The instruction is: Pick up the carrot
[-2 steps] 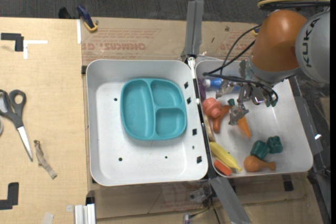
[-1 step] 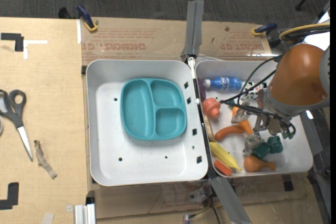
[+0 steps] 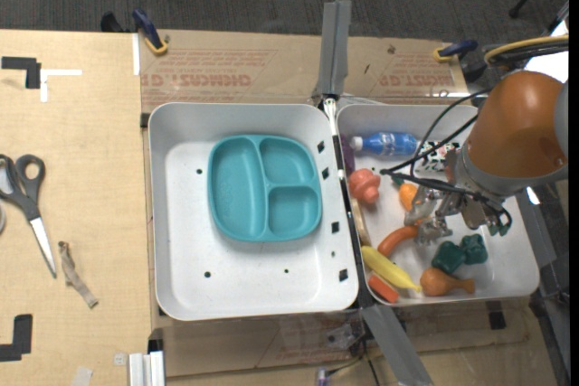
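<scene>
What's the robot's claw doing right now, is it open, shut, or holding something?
Gripper: down in the right bin, above the carrot; whether it is open, shut or gripping cannot be told from this view.

A teal plate (image 3: 265, 187) lies in the left bin (image 3: 172, 221). In the right bin (image 3: 516, 271), the gripper (image 3: 432, 220) hovers just at 2 o'clock of the carrot (image 3: 398, 240).
</scene>
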Controlling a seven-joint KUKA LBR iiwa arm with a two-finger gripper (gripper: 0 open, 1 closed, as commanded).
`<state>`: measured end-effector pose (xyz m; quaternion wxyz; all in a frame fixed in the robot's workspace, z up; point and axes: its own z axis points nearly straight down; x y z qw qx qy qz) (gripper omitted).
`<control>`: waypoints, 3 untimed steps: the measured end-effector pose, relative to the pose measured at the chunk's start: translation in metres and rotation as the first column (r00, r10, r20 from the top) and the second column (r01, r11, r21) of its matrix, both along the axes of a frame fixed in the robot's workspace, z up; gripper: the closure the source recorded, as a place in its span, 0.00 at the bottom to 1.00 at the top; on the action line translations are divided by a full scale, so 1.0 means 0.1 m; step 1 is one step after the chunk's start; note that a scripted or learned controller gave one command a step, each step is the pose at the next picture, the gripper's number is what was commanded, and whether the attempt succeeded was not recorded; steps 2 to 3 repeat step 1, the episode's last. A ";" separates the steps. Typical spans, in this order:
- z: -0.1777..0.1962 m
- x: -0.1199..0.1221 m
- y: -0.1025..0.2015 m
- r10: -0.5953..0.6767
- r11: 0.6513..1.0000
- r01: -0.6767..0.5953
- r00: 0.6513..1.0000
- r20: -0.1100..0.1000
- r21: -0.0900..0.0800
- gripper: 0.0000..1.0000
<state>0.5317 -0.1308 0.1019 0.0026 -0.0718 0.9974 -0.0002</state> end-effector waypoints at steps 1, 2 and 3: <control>0.90 0.57 0.68 -0.426 0.905 0.426 0.905 -0.002 0.001 1.00; 0.90 0.57 0.68 -0.426 0.905 0.426 0.905 -0.002 0.001 1.00; 0.90 0.57 0.68 -0.426 0.905 0.426 0.905 -0.002 0.001 1.00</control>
